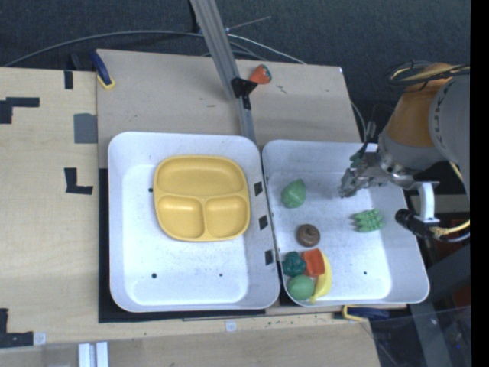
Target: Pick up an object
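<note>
The claw (354, 183) hangs at the right of the frame over the right bin (397, 281), pinching nothing. I cannot tell its spread. This looks like the approach step; next it must drop onto the green toy (368, 220) below it.

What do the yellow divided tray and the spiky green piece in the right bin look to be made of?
Yellow divided tray: probably moulded plastic, smooth with a soft sheen, even colour, rounded compartment edges. Spiky green piece: likely plastic or rubber toy food, matte, with a bumpy outline; too small to tell which.
</note>
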Controlling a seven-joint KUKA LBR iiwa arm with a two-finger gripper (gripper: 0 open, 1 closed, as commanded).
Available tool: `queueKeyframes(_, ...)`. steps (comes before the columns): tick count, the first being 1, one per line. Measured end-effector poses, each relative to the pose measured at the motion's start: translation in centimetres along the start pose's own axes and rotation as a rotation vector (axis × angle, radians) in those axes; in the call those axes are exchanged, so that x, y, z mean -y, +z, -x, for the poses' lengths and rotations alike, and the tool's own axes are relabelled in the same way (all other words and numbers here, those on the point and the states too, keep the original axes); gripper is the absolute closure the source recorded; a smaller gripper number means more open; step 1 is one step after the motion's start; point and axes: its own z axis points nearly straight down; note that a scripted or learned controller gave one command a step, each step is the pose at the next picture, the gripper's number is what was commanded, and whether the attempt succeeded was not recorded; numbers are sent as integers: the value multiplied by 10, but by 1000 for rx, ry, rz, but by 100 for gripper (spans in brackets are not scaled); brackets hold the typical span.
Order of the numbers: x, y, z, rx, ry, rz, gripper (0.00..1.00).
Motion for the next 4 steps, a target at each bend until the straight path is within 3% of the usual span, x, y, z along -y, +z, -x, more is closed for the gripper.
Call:
queueKeyframes(2,7,-102,-4,1,1,7,100)
queueKeyframes(4,30,-106,-107,-2,-4,1,100)
